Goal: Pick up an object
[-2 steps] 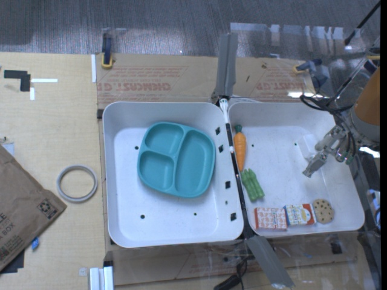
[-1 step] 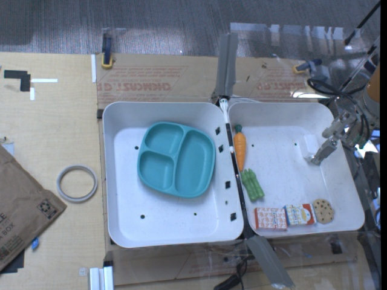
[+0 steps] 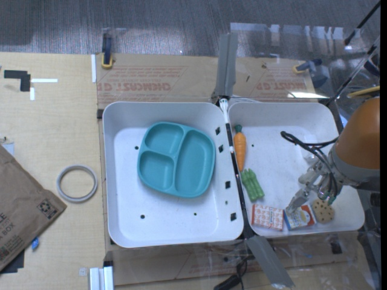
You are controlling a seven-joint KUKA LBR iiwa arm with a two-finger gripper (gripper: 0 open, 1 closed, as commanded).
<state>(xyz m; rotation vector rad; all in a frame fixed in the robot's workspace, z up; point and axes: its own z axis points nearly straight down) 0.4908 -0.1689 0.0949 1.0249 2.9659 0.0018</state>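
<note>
Plainly, the gripper [image 3: 297,203] hangs low in the right bin [image 3: 275,109], over its near right corner, with the orange-banded arm [image 3: 361,139] reaching in from the right. The jaws point down and left toward a small blue-and-white packet [image 3: 299,218] lying flat on the bin floor; how wide they stand cannot be told, and nothing shows between them. The task asks for any object, and the handiest ones sit here: just beside the packet lie a red-and-white carton [image 3: 267,216] on its left and a round cookie [image 3: 323,210] on its right, all three crowded along the near wall. Farther left, against the divider, a toy carrot [image 3: 240,148] and a green vegetable piece [image 3: 253,184] lie end to end.

The left bin [image 3: 118,162] carries a teal divided plate [image 3: 177,159], flat and wide, a poor match for a narrow pinch. A tape roll [image 3: 77,182] rests on the tabletop [image 3: 42,132] outside the bins.

I judge the arm to be lining up on the packet; its thinness and close neighbours could spoil the grasp.
</note>
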